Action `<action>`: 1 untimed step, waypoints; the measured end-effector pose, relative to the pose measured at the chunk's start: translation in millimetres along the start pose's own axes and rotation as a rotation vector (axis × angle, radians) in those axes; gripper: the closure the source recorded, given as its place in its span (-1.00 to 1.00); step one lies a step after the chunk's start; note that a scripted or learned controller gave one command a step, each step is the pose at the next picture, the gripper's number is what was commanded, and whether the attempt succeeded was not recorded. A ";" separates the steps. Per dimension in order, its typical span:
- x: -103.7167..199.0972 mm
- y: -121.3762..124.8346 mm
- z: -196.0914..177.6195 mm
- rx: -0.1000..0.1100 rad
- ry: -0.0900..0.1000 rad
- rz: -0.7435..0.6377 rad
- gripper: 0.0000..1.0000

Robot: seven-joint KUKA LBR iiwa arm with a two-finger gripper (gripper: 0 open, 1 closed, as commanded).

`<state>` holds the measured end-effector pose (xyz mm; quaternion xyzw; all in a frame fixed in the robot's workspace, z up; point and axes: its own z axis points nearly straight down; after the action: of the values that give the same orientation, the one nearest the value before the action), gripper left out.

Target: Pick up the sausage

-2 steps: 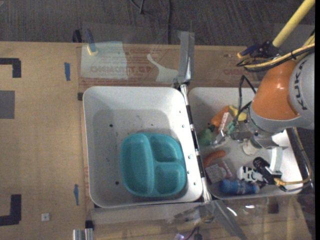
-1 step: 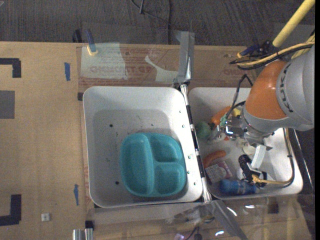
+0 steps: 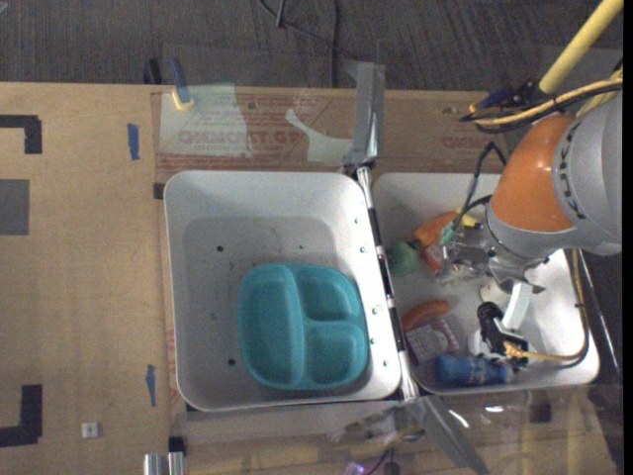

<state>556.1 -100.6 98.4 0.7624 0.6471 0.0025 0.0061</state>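
Note:
The sausage (image 3: pixel 425 313), reddish-orange and slightly curved, lies in the right bin (image 3: pixel 584 359) close to its left wall. My gripper (image 3: pixel 453 263) hangs over the middle of that bin, a little beyond and to the right of the sausage, with the grey and orange arm covering most of it. Nothing is seen held by the gripper.
Near the gripper lie a green object (image 3: pixel 403 257) and an orange object (image 3: pixel 435 231). A small patterned packet (image 3: pixel 432 340) and a blue bottle (image 3: pixel 471 370) sit in front of the sausage. The left bin (image 3: pixel 198 216) holds a teal divided plate (image 3: pixel 302 327).

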 end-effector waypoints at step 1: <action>0.1 -0.1 0.1 0.000 0.000 0.000 -1.00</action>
<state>556.1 -100.5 98.4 0.7623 0.6472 0.0025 0.0060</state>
